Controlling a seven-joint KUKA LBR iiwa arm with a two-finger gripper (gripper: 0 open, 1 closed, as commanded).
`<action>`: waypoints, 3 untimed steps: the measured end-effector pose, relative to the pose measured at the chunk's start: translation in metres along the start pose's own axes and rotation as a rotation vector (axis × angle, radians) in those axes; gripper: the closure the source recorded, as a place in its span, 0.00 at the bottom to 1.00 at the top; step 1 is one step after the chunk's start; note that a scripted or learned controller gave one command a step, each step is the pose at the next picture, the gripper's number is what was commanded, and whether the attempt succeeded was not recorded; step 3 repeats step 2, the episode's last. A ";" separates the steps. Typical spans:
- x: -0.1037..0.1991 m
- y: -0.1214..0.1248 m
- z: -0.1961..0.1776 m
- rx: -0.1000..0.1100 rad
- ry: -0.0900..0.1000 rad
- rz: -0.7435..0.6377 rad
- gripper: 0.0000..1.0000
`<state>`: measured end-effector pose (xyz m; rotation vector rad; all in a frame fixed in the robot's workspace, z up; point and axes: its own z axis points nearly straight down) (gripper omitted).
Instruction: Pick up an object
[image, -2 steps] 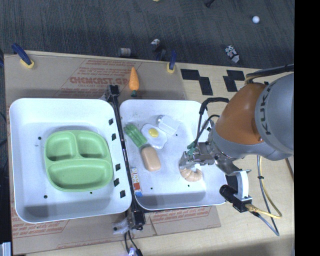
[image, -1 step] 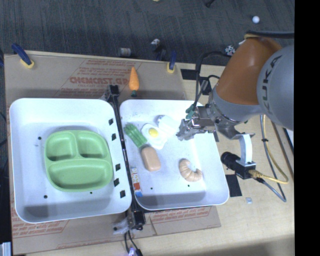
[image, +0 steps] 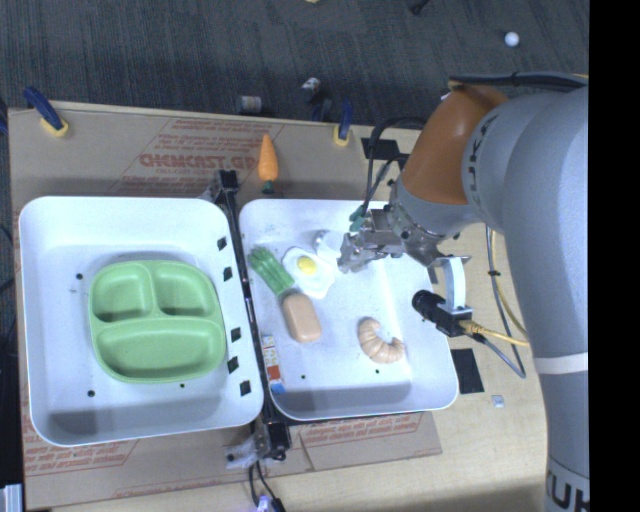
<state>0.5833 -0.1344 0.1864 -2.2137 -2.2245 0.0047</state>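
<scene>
Above the right bin's (image: 425, 395) far edge, fingers (image: 350, 255), state indiscernible, hover beside the fried egg (image: 308, 270).

Arm (image: 540, 190): large smooth light-grey cylindrical links, matte finish. Orange band (image: 450, 140) wraps the segment above the wrist, rounded, copper-toned in this light. Dark lettering at the lower end of the grey link, partly cut off; "KU" legible. Pale ring seam crosses the grey link (image: 565, 362). Gripper (image: 362, 246) assembly: bare grey metal, blocky, with small bracket parts; detail blurred. Small green spot beside it. Black cables loop from the wrist; a thin yellow cable (image: 500, 340) runs off a black fitting (image: 438, 310) under a white bracket.
</scene>
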 end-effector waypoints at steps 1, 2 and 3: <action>-0.027 -0.030 -0.015 -0.002 0.001 0.001 1.00; -0.074 0.059 -0.011 -0.004 0.000 0.000 1.00; -0.074 0.059 -0.011 -0.004 0.000 0.000 1.00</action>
